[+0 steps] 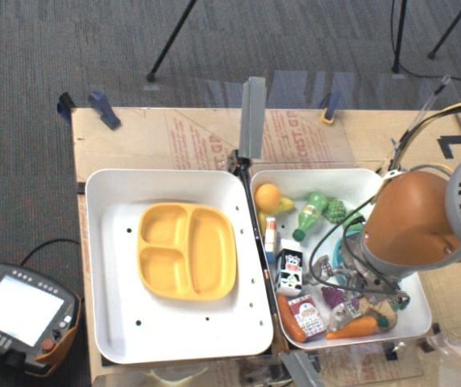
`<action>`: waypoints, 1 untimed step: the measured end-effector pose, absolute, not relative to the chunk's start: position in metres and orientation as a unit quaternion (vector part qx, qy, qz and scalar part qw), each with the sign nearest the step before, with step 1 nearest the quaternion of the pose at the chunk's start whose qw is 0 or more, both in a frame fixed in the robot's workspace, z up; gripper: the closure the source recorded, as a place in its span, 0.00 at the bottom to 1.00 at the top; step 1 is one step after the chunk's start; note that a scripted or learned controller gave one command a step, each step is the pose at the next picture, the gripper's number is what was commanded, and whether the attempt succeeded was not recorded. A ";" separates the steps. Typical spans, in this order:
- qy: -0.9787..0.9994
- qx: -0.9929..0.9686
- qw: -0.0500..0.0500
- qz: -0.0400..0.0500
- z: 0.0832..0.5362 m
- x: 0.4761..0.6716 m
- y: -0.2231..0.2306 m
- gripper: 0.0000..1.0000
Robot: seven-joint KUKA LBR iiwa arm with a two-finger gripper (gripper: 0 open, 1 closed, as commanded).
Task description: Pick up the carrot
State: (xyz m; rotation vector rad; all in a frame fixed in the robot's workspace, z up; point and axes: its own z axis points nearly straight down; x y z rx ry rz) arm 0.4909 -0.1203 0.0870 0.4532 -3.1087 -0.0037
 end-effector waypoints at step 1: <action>-0.991 0.134 0.000 -0.001 0.087 0.514 -0.120 0.00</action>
